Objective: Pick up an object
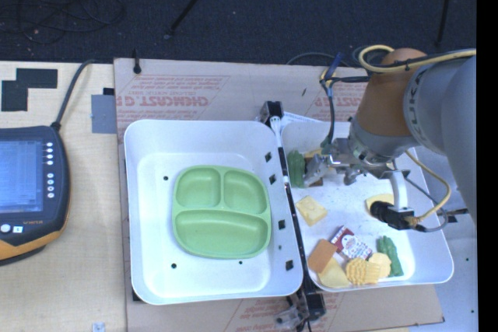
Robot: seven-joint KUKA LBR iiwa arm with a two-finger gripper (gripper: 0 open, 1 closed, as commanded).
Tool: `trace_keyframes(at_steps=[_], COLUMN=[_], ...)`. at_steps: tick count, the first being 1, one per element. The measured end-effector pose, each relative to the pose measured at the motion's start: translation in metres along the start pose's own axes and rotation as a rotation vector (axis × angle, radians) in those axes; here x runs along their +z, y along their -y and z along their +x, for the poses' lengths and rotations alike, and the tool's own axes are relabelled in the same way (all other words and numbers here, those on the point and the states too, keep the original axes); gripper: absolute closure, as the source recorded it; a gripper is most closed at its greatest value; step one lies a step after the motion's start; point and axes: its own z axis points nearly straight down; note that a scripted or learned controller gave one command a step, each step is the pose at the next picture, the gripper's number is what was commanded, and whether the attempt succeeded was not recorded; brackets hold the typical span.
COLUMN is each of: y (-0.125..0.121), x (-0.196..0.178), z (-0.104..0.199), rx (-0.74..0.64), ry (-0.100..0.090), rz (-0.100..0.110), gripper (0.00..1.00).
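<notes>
toys (354,256) crowd the right bin (436,264); arm (397,113) hides its far corner.

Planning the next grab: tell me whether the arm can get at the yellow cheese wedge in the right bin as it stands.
Probably yes. The yellow cheese wedge lies alone on bare floor of the right bin, nothing over it, and the gripper hangs just above and beside it.

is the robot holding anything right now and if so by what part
Cannot be told. The gripper sits low in the right bin beside a green toy, but no object shows between its jaws.
</notes>
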Motion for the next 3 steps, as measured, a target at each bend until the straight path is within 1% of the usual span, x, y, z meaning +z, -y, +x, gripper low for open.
trace_keyframes(at_steps=[1, 2, 3], y=[-0.04, -0.0388, -0.0393], x=[0.0193, 0.0195, 0.0109], z=[0.0001, 0.0063, 0.0099], rx=[-0.002, 0.003, 0.003], ry=[0.004, 0.016, 0.007], rz=[-0.008, -0.011, -0.009], gripper=[0.0, 0.0, 1.0])
